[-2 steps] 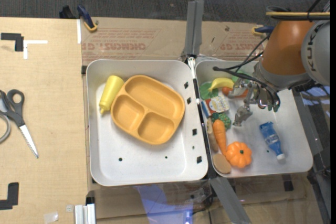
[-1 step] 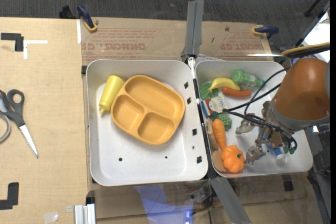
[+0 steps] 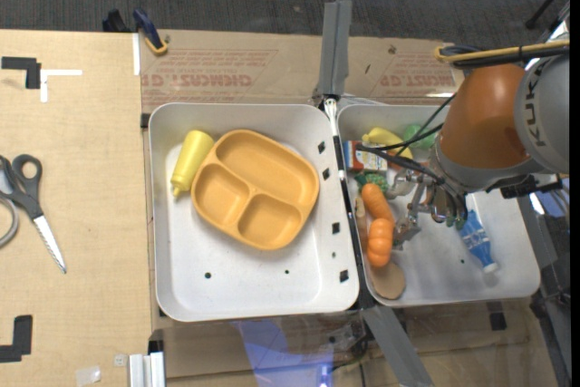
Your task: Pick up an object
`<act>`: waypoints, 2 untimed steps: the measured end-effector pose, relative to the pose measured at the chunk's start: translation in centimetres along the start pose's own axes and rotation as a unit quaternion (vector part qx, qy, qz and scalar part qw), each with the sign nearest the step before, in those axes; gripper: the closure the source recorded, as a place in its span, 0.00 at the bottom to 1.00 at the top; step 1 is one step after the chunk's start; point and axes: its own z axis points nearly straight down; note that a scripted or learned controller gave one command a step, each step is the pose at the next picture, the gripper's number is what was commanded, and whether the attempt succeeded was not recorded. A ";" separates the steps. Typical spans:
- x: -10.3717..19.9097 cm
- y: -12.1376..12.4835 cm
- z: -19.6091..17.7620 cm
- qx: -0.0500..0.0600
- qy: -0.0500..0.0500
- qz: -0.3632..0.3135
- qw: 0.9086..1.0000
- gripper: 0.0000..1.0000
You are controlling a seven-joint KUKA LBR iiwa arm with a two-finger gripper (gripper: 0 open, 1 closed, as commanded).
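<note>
The arm hung over the right bin (image 3: 507, 281), its orange band hiding much of the bin's upper part. The claw (image 3: 419, 217) sat low among the clutter, just right of an orange carrot-like toy (image 3: 373, 199) and a small orange pumpkin-like piece (image 3: 381, 242). Whether the claw was apart or together could not be told; cables and metal parts blurred together there. Nothing was seen between its tips, so no hold was recorded.

Candidate objects lay close-packed along the bin's left wall: the two orange pieces, touching or nearly so, a brown round item (image 3: 389, 282) below them, a yellow-and-green cluster (image 3: 390, 140) above. A blue-white tube (image 3: 476, 240) lay apart to the right.

Risks, as judged: crowding could make the claw close on two things at once, or nudge the rounded orange pieces aside. The nearby wall could block one side of the claw. Smooth toy surfaces looked likely to slip.

The left bin (image 3: 236, 285) held a yellow divided tray (image 3: 254, 190) and a yellow bottle (image 3: 188, 160).
</note>
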 end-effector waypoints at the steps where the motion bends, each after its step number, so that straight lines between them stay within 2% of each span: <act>1: -10.4 -1.4 0.2 0.000 0.007 -0.035 0.999 0.00; 2: -10.7 -1.2 -1.0 0.000 -0.002 -0.036 0.999 1.00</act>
